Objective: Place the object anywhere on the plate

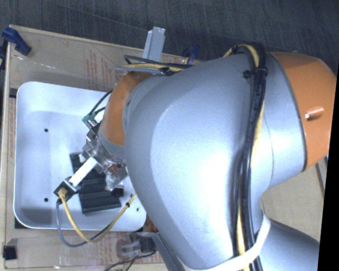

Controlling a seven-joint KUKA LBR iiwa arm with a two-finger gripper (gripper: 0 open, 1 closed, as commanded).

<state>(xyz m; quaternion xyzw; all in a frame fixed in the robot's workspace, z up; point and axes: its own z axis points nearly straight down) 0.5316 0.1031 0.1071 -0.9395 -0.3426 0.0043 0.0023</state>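
Arm: the grey arm (214, 167) fills the right and centre of the frame, nearest the camera, with its large orange band (307, 110) at the upper right; a black cable (251, 128) runs down its casing.

What it hides: the arm covers the right half of the surface, so whatever lies there, the second bin and any plate included, cannot be made out.

Surface: a wooden surface (64, 51) shows at the left and along the lower edge, with loose connectors and wiring (137, 246) at lower centre.

Bin: a shallow white bin (36, 118) sits in the left half of the frame; its right side passes under the arm.

End effector: the end effector (94, 193) is down inside the bin at lower left of centre, below a second orange section of the wrist (116, 117). Dark blocky parts sit at its tip; I cannot tell how it is set, or whether anything is gripped.

White bar: a white bar (81, 174) on the tool runs from upper right down to lower left.

Yellow cable: a yellow cable (87, 228) loops from the tool out over the bin's lower rim.

Task object: possibly the dark block (98, 198) at the tool's tip, its long axis roughly left to right, but it may be part of the tool; the view is too cluttered to say.

Far side: a small grey upright bracket (155, 40) stands at the top edge of the surface, a blue clamp (16, 39) at the upper left corner, dark floor beyond.
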